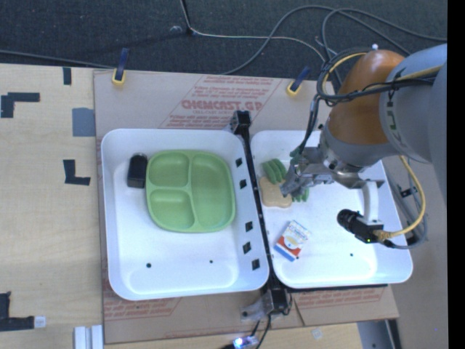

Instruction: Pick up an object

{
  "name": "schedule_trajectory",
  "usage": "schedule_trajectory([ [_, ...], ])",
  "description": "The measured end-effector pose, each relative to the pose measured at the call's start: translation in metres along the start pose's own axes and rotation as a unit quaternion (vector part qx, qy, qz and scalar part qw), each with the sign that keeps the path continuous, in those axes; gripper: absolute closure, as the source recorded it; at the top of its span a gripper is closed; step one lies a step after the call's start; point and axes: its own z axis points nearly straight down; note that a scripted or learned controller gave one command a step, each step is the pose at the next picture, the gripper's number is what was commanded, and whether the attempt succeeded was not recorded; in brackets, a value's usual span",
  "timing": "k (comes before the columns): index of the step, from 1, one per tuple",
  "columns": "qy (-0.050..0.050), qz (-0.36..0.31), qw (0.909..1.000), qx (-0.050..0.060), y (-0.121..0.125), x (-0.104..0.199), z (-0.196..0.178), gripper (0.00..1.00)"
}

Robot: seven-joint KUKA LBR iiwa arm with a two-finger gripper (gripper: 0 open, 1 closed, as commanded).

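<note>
Arm (378, 115) reaches in from the right, wrist bent down over the right bin (392, 267). Left bin (120, 267) holds a green divided plate (191, 191), black block (136, 171) touching its left edge. Jaws (296, 186): can't tell if spread or closed, low over a green ridged item (276, 170), long axis running up-left to down-right, beside a tan piece (275, 195). Small packet (291, 240) lies apart, tilted.

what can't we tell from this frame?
- Tool: fingers too small and dark to read, wrist above covers them.
- Green object: right part hidden by the tool.
- Tan object: blurred, identity unclear.
- Small packet: print too small to read.
- Black object beside the green tray: featureless.
</note>
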Motion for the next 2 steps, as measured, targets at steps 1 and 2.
schedule_trajectory([
  [1, 0.000, -0.001, 1.0000, 0.000, 0.004, 0.058, -0.011, 1.00],
  [2, 0.000, -0.001, 1.0000, -0.001, -0.004, 0.117, -0.020, 1.00],
])
